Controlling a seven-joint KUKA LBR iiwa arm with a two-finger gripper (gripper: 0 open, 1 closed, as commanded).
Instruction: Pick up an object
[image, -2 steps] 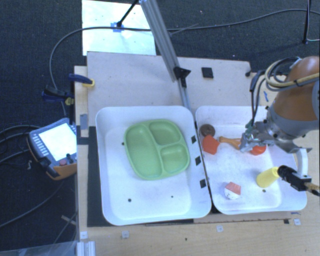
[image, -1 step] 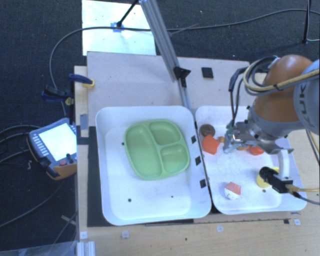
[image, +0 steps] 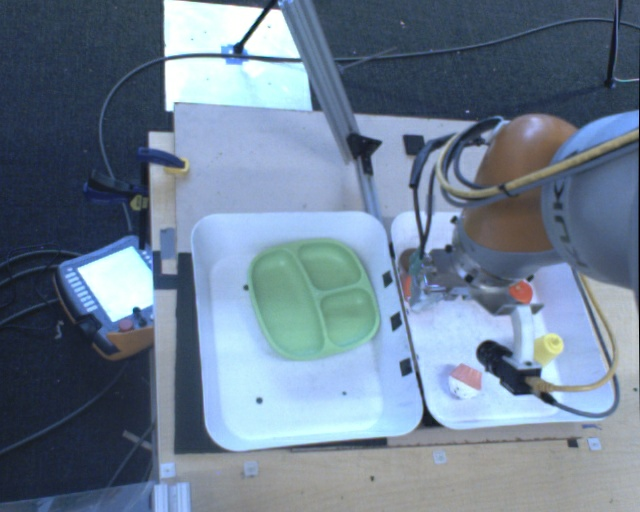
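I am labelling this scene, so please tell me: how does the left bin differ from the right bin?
The left bin holds one green divided plate, lying flat; the right bin holds several small things, among them a red and white object and a yellow piece. The arm's gripper is over the right bin, while the left bin has nothing above it. Both are shallow, white and side by side.
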